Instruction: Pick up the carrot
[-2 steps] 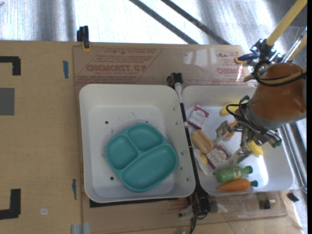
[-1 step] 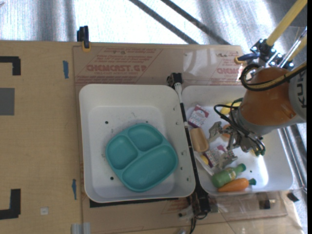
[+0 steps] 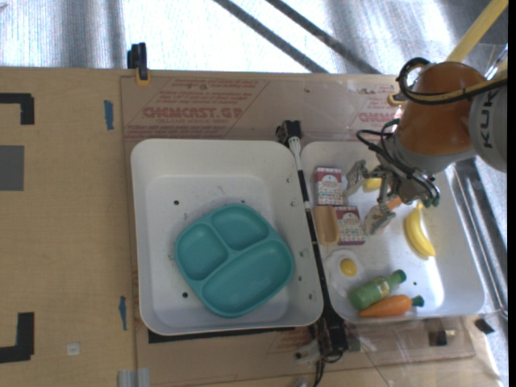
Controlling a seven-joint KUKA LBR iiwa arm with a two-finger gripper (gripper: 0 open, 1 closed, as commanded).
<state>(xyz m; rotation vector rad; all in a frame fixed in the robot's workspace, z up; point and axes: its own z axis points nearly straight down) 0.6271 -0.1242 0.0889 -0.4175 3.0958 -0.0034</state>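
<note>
- Lying at the near edge of the right bin (image 3: 459, 293), the carrot (image 3: 387, 305) rested on its side, orange body pointing left and green top to the right.
- Touching the carrot on its far side, a green bottle (image 3: 375, 289) lay tilted, cap toward the right.
- Hanging over the far half of the right bin, the gripper (image 3: 385, 204) was well apart from the carrot, with the bottle and a stretch of bare bin floor between them.
- Whether the pincer was spread or pressed together could not be told from this slanted view; nothing was seen between its tips.
- A banana (image 3: 418, 232) lay just right of the gripper, curving toward the near side.
- Two small pink-and-white cartons sat at the bin's left: one (image 3: 326, 185) farther back, the other (image 3: 348, 223) nearer, with a tan bread-like piece (image 3: 325, 224) beside the nearer one.
- A fried egg toy (image 3: 347, 266) lay near the bin's left wall, just far and left of the bottle.
- A small yellow item (image 3: 372, 184) showed partly beneath the gripper's frame.
- The left bin (image 3: 153, 216) held a teal divided plate (image 3: 234, 258) sitting flat, turned at an angle.
- The arm (image 3: 439, 111), with its orange band, reached in from the right.
</note>
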